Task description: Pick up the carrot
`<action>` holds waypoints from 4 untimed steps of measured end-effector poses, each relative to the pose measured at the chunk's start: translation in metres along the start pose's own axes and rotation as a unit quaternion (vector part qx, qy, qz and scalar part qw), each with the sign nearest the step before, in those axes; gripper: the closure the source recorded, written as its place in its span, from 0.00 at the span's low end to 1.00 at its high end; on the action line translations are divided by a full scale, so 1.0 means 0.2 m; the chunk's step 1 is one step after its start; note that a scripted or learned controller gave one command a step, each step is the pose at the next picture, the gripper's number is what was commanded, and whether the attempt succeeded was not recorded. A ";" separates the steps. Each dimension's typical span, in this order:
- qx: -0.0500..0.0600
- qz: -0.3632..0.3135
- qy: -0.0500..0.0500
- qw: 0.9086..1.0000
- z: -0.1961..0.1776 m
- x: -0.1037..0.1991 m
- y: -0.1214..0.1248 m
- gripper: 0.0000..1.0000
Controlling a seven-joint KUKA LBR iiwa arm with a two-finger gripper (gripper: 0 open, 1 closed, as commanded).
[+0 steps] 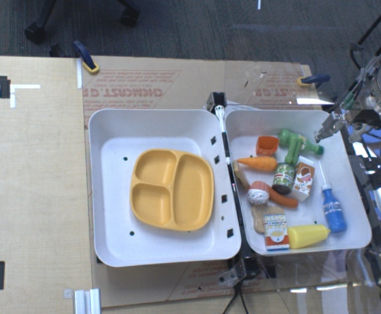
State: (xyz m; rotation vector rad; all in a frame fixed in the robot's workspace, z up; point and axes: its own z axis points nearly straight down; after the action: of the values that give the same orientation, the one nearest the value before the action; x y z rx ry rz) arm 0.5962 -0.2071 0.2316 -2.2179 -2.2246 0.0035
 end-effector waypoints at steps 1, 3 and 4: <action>0.001 -0.027 0.000 1.000 0.42 0.32 0.07 0.00; -0.002 0.079 0.000 0.997 0.69 0.51 -0.16 0.00; -0.001 0.080 -0.001 0.997 0.65 0.50 -0.16 1.00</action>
State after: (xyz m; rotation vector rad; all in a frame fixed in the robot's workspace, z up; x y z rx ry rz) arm 0.5637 -0.1064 0.1021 -2.3912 -2.0417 0.0020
